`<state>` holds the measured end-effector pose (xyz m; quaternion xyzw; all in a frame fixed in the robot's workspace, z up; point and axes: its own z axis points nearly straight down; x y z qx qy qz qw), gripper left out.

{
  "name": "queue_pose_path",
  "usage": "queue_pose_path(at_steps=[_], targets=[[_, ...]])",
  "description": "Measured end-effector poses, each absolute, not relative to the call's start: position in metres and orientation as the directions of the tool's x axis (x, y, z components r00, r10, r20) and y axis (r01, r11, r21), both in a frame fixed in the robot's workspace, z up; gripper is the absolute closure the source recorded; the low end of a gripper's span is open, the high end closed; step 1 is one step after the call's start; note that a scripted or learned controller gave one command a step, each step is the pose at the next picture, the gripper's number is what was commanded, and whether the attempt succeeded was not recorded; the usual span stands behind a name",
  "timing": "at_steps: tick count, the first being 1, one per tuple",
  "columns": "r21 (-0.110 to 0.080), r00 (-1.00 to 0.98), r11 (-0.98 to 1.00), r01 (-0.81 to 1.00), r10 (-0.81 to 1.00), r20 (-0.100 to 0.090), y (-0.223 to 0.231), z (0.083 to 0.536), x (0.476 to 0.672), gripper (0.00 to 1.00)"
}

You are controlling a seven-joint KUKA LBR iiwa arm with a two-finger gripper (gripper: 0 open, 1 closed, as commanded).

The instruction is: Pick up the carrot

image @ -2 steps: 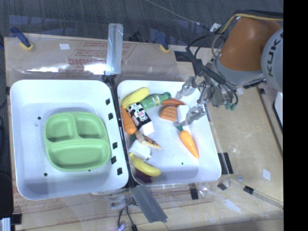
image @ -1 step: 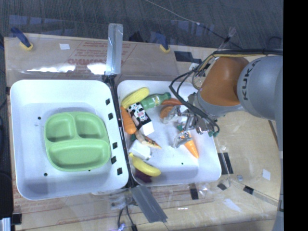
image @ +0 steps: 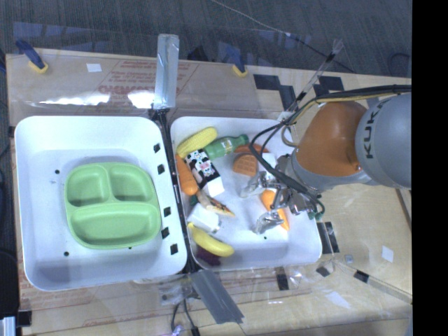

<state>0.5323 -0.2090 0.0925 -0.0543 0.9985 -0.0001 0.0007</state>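
My gripper (image: 263, 204) is low in the right part of the right bin (image: 301, 252), and it is open. Its metal fingers (image: 267, 222) stand on either side of an orange, carrot-like piece (image: 270, 199), which the wrist partly hides. I cannot tell whether the fingers touch it. A second long orange carrot shape (image: 187, 178) lies along the left wall of the same bin, apart from the gripper.
The right bin also holds two yellow bananas (image: 198, 140) (image: 212, 243), a green bottle (image: 225, 145), a cow-patterned carton (image: 204, 166) and a brown cookie (image: 245, 164). A green divided plate (image: 110, 203) lies in the left bin (image: 35, 257). Cables run from the wrist.
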Motion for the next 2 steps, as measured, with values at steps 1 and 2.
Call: queue_pose_path(at_steps=[1, 2], targets=[[-0.002, -0.993, 0.993, -0.119, -0.119, -0.005, -0.207, 0.104, 0.535, 1.0], [0.001, -0.955, 0.955, 0.296, 0.296, -0.005, -0.162, 0.167, 0.552, 1.0]])
